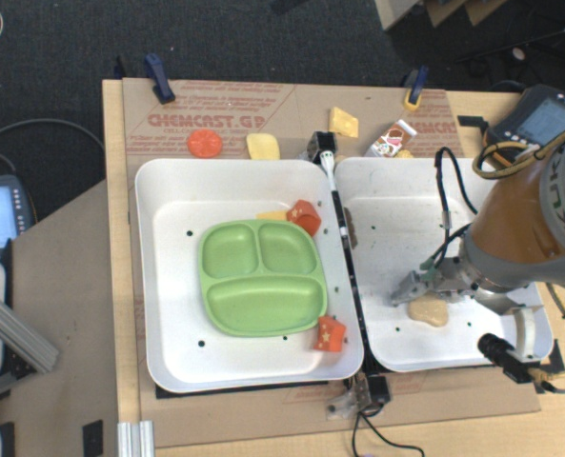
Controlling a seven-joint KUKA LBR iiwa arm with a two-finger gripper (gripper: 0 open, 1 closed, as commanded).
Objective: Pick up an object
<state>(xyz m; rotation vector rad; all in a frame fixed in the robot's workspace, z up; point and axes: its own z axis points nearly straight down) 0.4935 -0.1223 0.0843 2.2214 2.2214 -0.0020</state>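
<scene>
**Ana:** Camera view first: where is the arm?

**Ben:** The grey arm [534,227] with its orange band reaches in from the right over the right bin [396,346]. The gripper [417,291] is low inside that bin, toward its middle, its metal fingers pointing left.

**Ana:** Is it holding anything?

**Ben:** A pale tan object [429,312] lies on the bin floor just below the gripper, touching or nearly touching it. I cannot tell whether it sits between the fingers, and I cannot tell how far apart they stand; the wrist hides that part.

**Ana:** And the left bin?

**Ben:** The left bin [163,284] holds a green plate [261,278] with 3 compartments, lying flat near the middle. An orange-red piece [304,217] sits at the plate's upper right corner, with a thin yellow piece [272,215] just beside it on the left. A second orange-red piece [330,334] sits at the plate's lower right corner, near the bin wall.

**Ana:** Anything outside the bins?

**Ben:** On the board behind them: an orange disc [205,143], a pale yellow block [262,147], a yellow wedge [344,122] and a small red and white packet [393,141]. 2 blue clamps [158,77] grip the board's far edge.
</scene>
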